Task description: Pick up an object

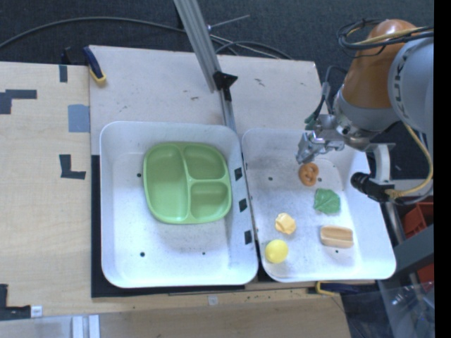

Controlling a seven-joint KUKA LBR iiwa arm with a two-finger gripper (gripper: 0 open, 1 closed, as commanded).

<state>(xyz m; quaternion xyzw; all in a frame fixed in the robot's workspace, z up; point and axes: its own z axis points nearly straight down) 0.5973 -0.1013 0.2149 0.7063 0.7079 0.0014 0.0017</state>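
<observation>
The small round orange-brown toy food piece (308, 174) lies on the floor of the right-hand shallow white bin (366, 259), in its upper part, and appears the likeliest target, since the grey metal two-finger gripper (309, 153) hangs just above it, its tips at or very near the piece's top edge. Whether the tips touch the piece cannot be settled from this slanted view, and nothing is seen between them; whether the tips are spread or closed cannot be told either. The piece looks to rest on the bin floor, not lifted. Just below and to its right lies a crumpled green leaf-shaped piece (327, 201); further down are a pale yellow lumpy piece (285, 223), a yellow ball-like fruit (276, 251) near the bin's lower left corner, and a tan bun-shaped piece with a darker band (336, 236), all apart from one another. The left-hand white bin (120, 259) holds a light green plastic plate with three compartments (187, 182). Judgement: the approach seems close to finished, but no grasp is confirmed; closing on the piece, lifting it clear and proving the hold remain to be done.
</observation>
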